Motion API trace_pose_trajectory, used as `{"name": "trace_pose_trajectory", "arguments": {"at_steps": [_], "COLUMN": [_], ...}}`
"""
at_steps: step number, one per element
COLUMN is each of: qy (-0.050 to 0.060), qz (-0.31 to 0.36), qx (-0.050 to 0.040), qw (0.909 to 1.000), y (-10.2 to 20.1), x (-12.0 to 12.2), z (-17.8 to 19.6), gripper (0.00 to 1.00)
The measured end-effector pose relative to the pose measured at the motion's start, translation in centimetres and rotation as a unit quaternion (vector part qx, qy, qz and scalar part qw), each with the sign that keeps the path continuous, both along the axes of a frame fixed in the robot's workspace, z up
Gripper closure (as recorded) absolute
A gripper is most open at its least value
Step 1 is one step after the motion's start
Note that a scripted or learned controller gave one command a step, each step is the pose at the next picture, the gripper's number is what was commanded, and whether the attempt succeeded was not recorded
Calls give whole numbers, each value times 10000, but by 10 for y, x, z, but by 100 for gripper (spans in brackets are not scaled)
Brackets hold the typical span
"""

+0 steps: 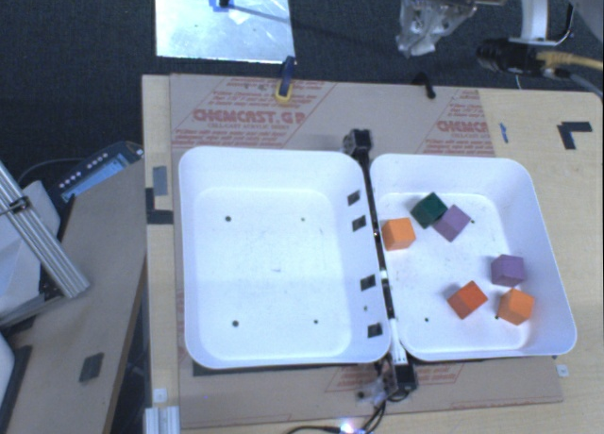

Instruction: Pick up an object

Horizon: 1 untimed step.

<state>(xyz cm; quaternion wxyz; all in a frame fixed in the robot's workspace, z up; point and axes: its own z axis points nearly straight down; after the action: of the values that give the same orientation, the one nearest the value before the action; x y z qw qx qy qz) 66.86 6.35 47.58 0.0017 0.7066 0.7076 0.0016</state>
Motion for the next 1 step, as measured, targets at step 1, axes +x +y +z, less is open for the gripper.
{"name": "trace_pose_trajectory", "arguments": {"at_steps": [1], "qy": [0], "qz": [-1], "qx": [0], "qw": [10000], "y": [-10], "x": [0], "z": [22], "gripper": [100]}}
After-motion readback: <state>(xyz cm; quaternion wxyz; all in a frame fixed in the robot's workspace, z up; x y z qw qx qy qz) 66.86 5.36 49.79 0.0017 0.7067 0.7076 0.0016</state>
